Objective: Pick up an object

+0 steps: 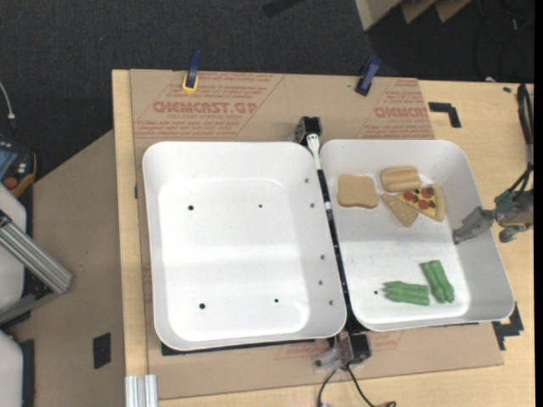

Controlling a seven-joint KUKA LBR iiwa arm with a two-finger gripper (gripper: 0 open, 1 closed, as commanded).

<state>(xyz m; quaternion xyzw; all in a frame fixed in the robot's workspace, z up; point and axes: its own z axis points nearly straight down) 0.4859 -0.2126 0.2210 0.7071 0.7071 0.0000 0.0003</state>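
Toys sit in the right bin (458, 164): a bread slice (357, 192), a bun (400, 178) and a pizza wedge (417, 203) clustered toward the far side, two green bean pods (422, 287) near the front. The gripper (475, 225) hangs at that bin's right rim, its grip state impossible to tell. Beside it lies the left bin (161, 227).

Gripper (475, 225) (at the right bin's (488, 270) rim) mostly cut off, fingers unclear.
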